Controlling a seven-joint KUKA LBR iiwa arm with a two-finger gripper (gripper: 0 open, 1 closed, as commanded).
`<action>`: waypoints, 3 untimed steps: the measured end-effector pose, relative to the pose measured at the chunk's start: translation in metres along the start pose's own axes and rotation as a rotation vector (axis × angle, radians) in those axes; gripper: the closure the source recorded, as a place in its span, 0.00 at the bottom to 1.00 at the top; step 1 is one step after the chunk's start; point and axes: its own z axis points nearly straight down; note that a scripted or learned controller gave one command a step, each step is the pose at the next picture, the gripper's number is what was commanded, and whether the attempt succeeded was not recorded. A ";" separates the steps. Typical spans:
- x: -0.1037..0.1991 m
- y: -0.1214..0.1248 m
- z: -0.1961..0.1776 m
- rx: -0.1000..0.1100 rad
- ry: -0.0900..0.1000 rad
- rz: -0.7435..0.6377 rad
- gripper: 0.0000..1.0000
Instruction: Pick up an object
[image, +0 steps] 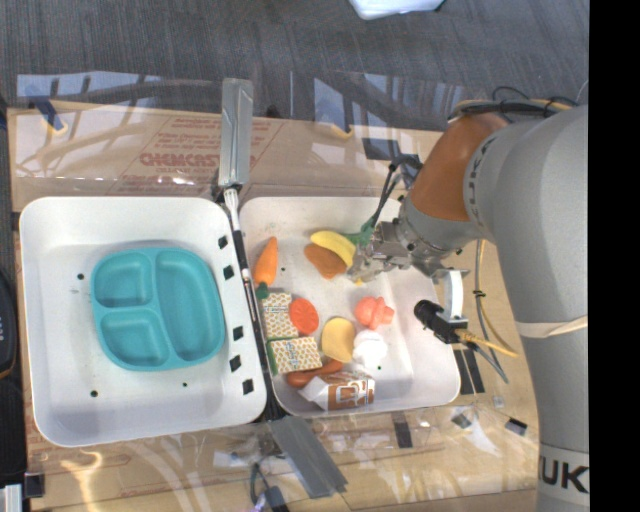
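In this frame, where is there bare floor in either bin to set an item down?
Left bin: a bare band all round the teal divided tray, widest along the near wall. Right bin: bare near its far wall, beyond the carrot and banana. Its near middle is crowded with toy food; the pincer hangs by the banana.

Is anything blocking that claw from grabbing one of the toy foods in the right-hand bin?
Nothing visible does. The gripper is down in the right bin, right beside the yellow banana and the brown piece under it. The other toys lie loose lower in the bin, with open white floor around the pink toy.
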 end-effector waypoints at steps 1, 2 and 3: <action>0.001 0.000 0.000 0.000 0.001 -0.001 0.00; -0.002 0.015 0.030 -0.001 0.000 -0.089 0.00; -0.001 0.016 0.019 -0.001 0.000 -0.094 1.00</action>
